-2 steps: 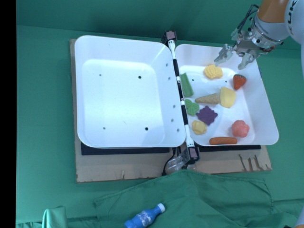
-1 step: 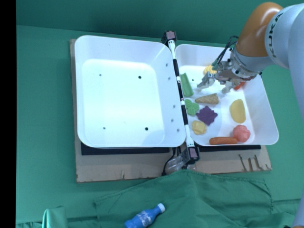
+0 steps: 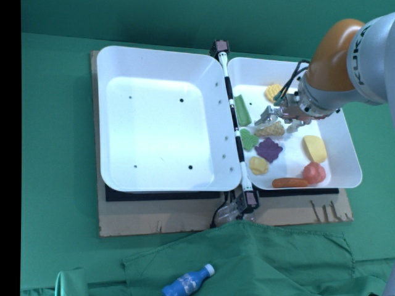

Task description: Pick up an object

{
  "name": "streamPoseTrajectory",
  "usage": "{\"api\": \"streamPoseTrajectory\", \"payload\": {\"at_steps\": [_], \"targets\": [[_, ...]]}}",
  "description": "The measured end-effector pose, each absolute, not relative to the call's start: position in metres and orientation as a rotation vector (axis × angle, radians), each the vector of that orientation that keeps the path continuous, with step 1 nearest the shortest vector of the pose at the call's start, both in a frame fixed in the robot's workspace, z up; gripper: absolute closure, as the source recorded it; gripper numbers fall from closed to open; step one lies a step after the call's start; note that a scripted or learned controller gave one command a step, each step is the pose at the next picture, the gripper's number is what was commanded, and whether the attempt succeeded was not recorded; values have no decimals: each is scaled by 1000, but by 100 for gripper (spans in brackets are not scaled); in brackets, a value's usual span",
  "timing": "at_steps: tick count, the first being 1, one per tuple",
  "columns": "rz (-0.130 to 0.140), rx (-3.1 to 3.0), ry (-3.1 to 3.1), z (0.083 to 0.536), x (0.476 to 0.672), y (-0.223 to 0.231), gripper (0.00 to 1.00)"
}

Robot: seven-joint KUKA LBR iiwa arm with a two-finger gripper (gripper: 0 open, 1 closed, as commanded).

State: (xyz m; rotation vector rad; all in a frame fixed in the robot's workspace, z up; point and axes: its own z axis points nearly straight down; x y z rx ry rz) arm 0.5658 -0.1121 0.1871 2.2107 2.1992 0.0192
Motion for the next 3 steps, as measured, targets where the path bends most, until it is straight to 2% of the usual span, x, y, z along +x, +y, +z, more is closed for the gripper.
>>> {"api": "streamPoseTrajectory", "payload": {"at_steps": [1, 2, 3], "targets": [[25, 2209, 2193, 200, 568, -114, 100], [18, 2218, 2203, 187, 546, -169, 100], [11, 2215, 2212, 285, 511, -146, 100]]}}
